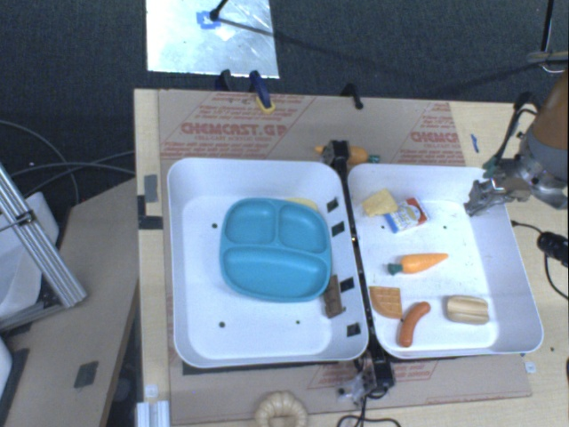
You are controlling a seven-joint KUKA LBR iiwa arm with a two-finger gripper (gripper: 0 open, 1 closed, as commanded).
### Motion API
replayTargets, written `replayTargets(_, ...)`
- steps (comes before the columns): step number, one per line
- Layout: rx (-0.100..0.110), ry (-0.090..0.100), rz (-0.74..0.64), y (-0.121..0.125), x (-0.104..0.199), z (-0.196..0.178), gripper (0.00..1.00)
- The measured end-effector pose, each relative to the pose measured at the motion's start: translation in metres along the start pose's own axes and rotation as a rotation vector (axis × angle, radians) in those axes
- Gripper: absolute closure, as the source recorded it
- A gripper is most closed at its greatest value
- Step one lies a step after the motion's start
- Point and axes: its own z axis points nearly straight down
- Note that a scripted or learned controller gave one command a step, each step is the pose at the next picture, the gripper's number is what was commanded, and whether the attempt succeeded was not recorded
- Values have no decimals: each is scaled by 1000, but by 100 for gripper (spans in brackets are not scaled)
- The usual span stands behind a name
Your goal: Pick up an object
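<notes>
The gripper [480, 196] hovers over the right bin's [508, 265] far right edge, its jaws too small and blurred to tell whether spread or pressed together. In that bin lie a cheese wedge [380, 203], a packet [407, 215], a carrot [418, 262], a cracker [386, 301], a sausage [412, 322] and a bread roll [467, 310]. A blue divided plate [276, 247] fills the left bin [191, 265].

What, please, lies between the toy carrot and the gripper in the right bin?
In the camera view, the stretch from the carrot up to the gripper is bare white floor of the right bin; nothing lies on it.
</notes>
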Motion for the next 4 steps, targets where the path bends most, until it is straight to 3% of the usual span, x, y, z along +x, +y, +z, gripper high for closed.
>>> replayTargets(1, 2, 1, 0, 1, 0, -20, 100)
replayTargets(4, 7, 3, -4, -36, 156, -10, 100)
